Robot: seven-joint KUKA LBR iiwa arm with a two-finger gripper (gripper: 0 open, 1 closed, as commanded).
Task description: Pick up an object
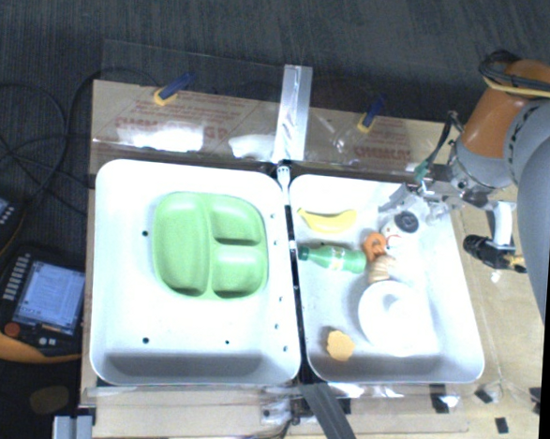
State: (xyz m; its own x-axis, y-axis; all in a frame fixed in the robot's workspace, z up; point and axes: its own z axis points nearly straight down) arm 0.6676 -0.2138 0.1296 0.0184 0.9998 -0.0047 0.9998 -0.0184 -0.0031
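We see two white bins side by side on the bench. The gripper (409,206) hangs over the far right corner of the right bin (453,353), at the end of the grey arm with its orange band (493,117). It is too small and blurry for us to tell how it is set, and we see nothing in its hold. A small orange toy (375,245) lies just beside the gripper, a little nearer to us. A yellow banana (327,220) lies near the gripper, off toward the left bin. A green bottle (333,257) lies on its side just past the banana, nearer to us, and its end is close to the orange toy. A white bowl (392,313) sits nearer to us than the gripper, past the orange toy. A small tan thing (339,344), maybe a cookie, lies well apart from the gripper, by the near wall of the bin. Far from the gripper, in the left bin (117,334), sits a green tray (209,243) with three parts.
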